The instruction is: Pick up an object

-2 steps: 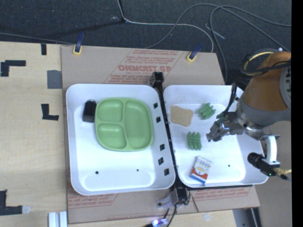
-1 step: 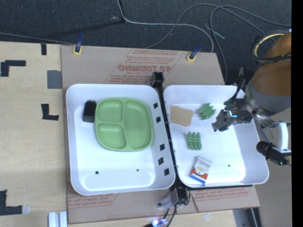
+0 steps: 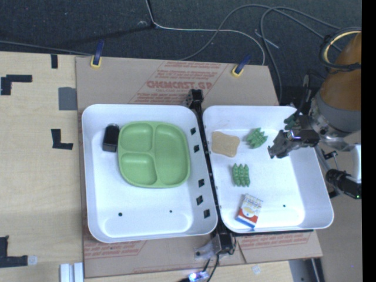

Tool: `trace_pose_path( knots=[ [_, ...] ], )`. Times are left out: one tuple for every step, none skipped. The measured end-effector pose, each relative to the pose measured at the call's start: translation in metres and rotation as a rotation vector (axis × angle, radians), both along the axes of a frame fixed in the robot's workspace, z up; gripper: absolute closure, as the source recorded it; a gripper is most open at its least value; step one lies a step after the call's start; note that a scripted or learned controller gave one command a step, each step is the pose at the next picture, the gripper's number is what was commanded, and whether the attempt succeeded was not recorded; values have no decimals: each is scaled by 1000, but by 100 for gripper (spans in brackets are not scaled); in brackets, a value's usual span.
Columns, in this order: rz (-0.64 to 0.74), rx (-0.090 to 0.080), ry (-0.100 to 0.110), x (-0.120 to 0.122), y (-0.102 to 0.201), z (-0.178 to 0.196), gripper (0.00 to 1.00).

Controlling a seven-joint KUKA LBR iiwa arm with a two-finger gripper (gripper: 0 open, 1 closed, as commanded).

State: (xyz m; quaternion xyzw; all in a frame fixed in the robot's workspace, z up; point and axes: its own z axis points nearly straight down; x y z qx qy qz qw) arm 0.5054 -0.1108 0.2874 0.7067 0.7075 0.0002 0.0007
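- The worktop [image 3: 35, 175] carried two white bins side by side.
- The left bin [image 3: 100, 216] held a green divided plate [image 3: 154, 155] with a small black block [image 3: 110, 138] at its left edge.
- The right bin [image 3: 305, 204] held a tan sponge [image 3: 225, 144], two green toys [image 3: 256, 138] [image 3: 240, 174] and a small red, white and blue packet [image 3: 249, 210].
- The gripper [image 3: 281, 147] hung over the right bin's right side, near the upper green toy; I could not tell how it was set.
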Motion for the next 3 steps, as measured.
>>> trace_pose_path(
  knots=[
    [6,1,2,1,62,-6,100],
    [5,1,3,3,112,-7,100],
    [4,1,3,-2,158,-12,100]
  ],
)
